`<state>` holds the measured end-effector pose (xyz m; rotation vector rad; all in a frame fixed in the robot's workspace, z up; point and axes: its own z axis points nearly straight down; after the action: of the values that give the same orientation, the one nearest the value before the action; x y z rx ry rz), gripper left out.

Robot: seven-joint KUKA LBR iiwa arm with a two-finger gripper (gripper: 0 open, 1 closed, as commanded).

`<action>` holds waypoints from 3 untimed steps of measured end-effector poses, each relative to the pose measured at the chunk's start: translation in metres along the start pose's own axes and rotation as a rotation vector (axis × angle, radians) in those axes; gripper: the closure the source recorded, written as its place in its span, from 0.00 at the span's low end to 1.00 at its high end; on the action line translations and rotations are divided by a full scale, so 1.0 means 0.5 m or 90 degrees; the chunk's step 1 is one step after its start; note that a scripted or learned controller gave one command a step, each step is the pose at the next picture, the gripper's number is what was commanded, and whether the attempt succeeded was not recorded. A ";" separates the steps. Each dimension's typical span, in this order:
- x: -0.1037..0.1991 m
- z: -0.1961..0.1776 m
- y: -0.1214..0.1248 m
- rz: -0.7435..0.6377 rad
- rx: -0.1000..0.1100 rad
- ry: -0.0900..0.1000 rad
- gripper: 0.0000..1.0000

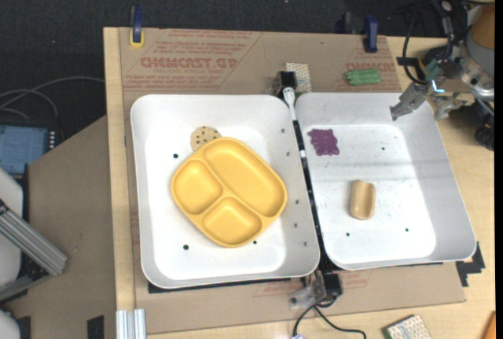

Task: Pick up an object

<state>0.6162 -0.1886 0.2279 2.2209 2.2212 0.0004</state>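
Cardboard-topped bench (pixel 236 54) carries both bins. I read the gripper (pixel 420 100) at the right bin's (pixel 440 243) far corner, fingers spread, holding nothing. Candidate objects remain unlifted: tan cylinder (pixel 361 199), purple piece (pixel 323 141). Approach, grasp and lift remain.

Gripper (pixel 420 100) parked at the far right, hanging off the wrist up there, fingers angled down-left, maybe slightly apart, too small to tell.
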 end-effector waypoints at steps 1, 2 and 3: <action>0.068 0.261 0.039 -0.002 0.005 0.002 0.00; 0.120 0.290 -0.146 0.001 0.007 0.003 0.00; 0.117 0.266 -0.135 0.001 -0.001 0.000 1.00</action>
<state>0.5488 -0.1302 0.0949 2.2210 2.2185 0.0020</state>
